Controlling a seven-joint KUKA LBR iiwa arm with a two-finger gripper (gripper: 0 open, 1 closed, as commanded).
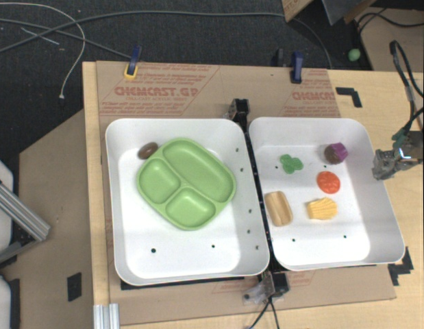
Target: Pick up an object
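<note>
The main risk I judged was a missed or glancing grasp: the 5 small items in the right bin (pixel 376 204) lay near one another, so a descent aimed slightly off could nudge 1 thing into its neighbour or close on nothing. The yellow piece (pixel 322 209) and the tan bread-like piece (pixel 279 208) sat low and flat on the bin floor, so they looked likely to slip out. The orange-red round item (pixel 328 181) could roll. The purple piece (pixel 335 153) lay near the back right wall, which might block a finger.

The gripper (pixel 393 162) sat at the right edge of the bench (pixel 403 115), just outside the right bin's rim and well apart from every item. Nothing was between its fingers; whether they stood open or closed could not be told.

A green item (pixel 290 163) lay near the bin's middle. The left bin (pixel 129 238) held a green divided tray (pixel 186 182) with a small brown object (pixel 148 150) beside it.
</note>
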